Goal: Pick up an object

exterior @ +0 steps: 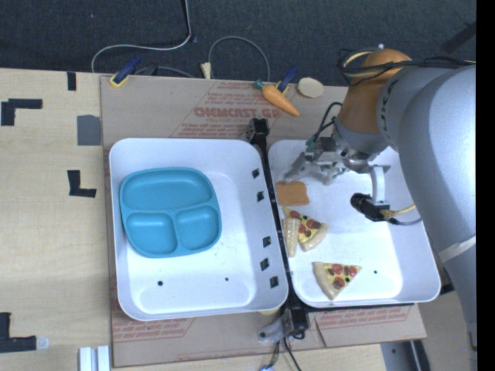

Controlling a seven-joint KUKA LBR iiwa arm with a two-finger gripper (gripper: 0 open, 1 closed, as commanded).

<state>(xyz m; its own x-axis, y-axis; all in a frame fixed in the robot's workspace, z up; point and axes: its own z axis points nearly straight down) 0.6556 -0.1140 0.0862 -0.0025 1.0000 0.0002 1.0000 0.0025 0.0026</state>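
A KUKA arm's gripper (300,168) hangs low over the right bin (410,280), its tip just above a tan toast-like piece (292,194) that lies against the bin's left wall; whether the tool is apart, together or clamped on anything cannot be told from this slanted view, since the metal of the head hides the tip. The toast piece is judged the likeliest target, being the nearest thing to the gripper, and nothing shows it lifted. To do the grasp well, the tool would need to come down squarely over the flat piece and clear of the bin wall beside it, closing across its narrow span without nudging the pizza slice (303,231) just below the toast. A second pizza slice (335,276) lies farther below the toast, near the right bin's front rim. By count: two bins, two pizza slices and one toast piece in the right bin, and one blue divided plate (169,211) in the left bin (139,292), well to the left of the toast. Beyond the bins, above the toast, a toy carrot (280,100) and a pale round piece (311,88) rest on the cardboard.
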